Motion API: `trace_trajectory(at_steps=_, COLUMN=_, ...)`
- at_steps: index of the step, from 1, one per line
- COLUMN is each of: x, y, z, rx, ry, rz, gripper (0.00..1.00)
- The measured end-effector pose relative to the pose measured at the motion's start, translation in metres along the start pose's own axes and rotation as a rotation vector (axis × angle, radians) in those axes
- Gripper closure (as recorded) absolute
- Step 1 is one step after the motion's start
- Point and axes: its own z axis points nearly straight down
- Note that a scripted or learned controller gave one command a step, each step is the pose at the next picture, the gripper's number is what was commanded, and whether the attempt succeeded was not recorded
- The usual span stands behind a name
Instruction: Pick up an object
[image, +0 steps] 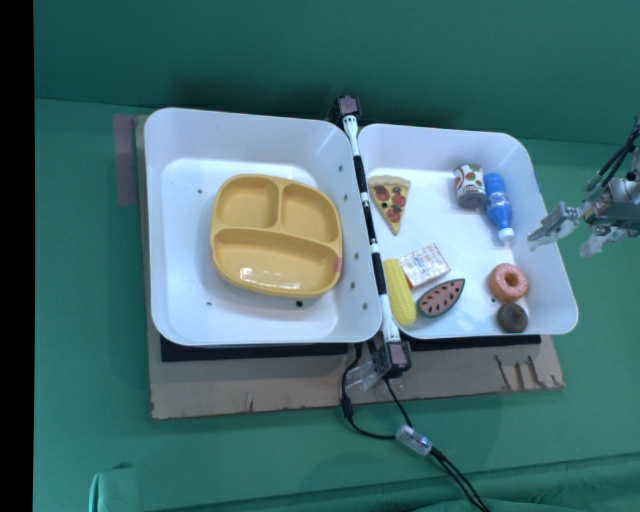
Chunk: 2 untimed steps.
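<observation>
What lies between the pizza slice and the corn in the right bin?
Nothing lies there: in the camera view, the stretch from the pizza slice down to the corn is bare white bin floor.

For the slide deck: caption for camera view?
Gripper at right bin rim, toy foods inside; yellow tray in left bin.

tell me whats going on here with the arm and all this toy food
A robot arm reaches in from the right, its gripper hovering at the right bin's edge, holding nothing. Toy food lies untouched there: a blue bottle, can, pizza slice, corn, two donuts. The left bin holds a yellow divided plate.
</observation>
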Motion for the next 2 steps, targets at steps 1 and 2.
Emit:
trace_trajectory(at_steps=1, x=0.000, y=0.040, z=0.155, rx=0.002, ry=0.001, rz=0.001, gripper=0.00)
trace_trajectory(at_steps=2, x=0.053, y=0.084, z=0.170, rx=-0.020, ry=-0.007, rz=-0.001, gripper=0.00)
